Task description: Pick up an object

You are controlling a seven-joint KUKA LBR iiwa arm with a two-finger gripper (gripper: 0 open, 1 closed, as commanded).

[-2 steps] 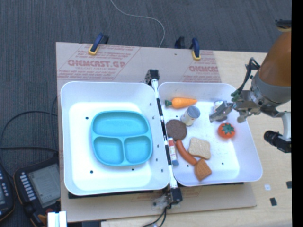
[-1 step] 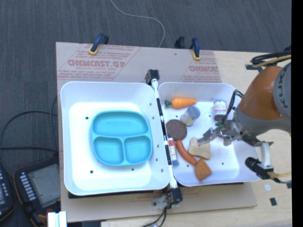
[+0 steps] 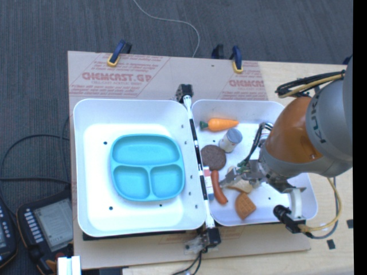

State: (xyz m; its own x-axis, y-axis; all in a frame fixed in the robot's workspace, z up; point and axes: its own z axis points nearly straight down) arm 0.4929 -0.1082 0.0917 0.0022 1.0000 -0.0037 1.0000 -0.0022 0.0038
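In the right bin (image 3: pixel 298 202), toward the surface's right edge, the end effector (image 3: pixel 238 177) hung low over a pale object (image 3: pixel 243 184) beside a red sausage (image 3: pixel 218 190); its opening I couldn't tell. A brown patty (image 3: pixel 213 157), carrot (image 3: pixel 222 124), and cracker (image 3: pixel 245 205) lay around. The left bin (image 3: pixel 92 211) held a blue tray (image 3: pixel 148 166).
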